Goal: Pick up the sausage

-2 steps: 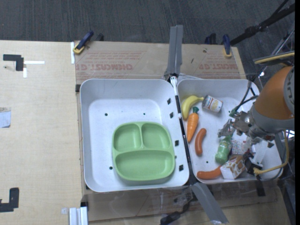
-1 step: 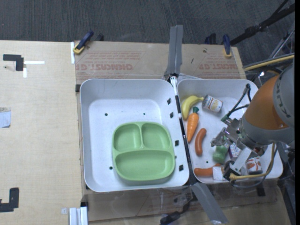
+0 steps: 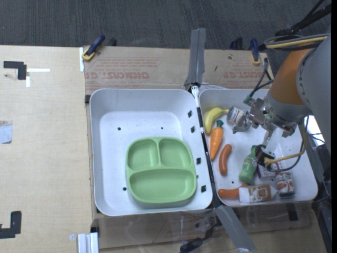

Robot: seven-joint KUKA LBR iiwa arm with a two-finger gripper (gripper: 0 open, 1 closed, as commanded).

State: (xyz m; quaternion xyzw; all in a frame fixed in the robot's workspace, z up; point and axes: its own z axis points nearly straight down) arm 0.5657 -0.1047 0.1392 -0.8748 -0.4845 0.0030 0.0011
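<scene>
The sausage (image 3: 225, 158) is a reddish-brown link lying nearly upright on the floor of the right bin (image 3: 310, 191), left of centre. My gripper (image 3: 245, 121) hangs over the upper middle of that bin, up and to the right of the sausage and apart from it. A small silver and red can (image 3: 235, 116) sits right at the gripper's tip. I cannot make out whether the gripper touches the can.
A banana (image 3: 212, 117) and a carrot (image 3: 216, 137) lie just above the sausage. A green bottle (image 3: 248, 168) stands to its right. Along the front wall lie an orange-red stick (image 3: 228, 193), a carton (image 3: 256, 194) and a can (image 3: 285, 184). The left bin (image 3: 105, 141) holds a green divided plate (image 3: 160, 170).
</scene>
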